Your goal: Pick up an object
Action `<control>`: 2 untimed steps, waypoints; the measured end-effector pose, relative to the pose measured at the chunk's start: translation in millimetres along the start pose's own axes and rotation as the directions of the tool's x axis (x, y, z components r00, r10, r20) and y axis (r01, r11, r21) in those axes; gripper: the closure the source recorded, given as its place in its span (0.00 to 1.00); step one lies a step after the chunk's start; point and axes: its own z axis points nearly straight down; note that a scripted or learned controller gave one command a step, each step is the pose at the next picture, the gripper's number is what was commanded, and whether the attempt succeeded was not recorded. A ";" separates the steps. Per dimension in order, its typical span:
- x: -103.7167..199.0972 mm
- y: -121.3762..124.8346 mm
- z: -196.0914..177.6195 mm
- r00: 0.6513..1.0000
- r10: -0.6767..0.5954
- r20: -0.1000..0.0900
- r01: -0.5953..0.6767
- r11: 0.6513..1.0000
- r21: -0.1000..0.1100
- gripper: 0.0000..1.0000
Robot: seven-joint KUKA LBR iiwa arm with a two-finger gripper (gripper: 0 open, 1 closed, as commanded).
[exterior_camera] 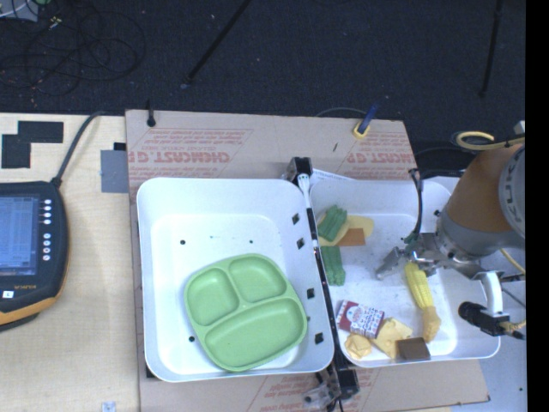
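1. Left bin (pixel 163 230): green tray (pixel 246 311) lies flat, not the pick.
2. Right bin (pixel 386 197): green block (pixel 331 225), red carton (pixel 361 319), cheese (pixel 390 333) w/ corn (pixel 419 287) at the right.
3. Gripper (pixel 390 264) sits low, fingers spread, nothing betw. them, just left of corn.
4. Best move, prob.: shift right, straddle corn across its width, then clench.
5. Corn: yellow, long, ridged, lying near arm.
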 end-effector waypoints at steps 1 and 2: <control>-1.6 1.3 -15.5 1.000 0.001 0.000 -0.001 1.000 -0.003 1.00; 78.2 -4.2 -4.0 1.000 -0.003 0.000 0.003 1.000 -0.002 1.00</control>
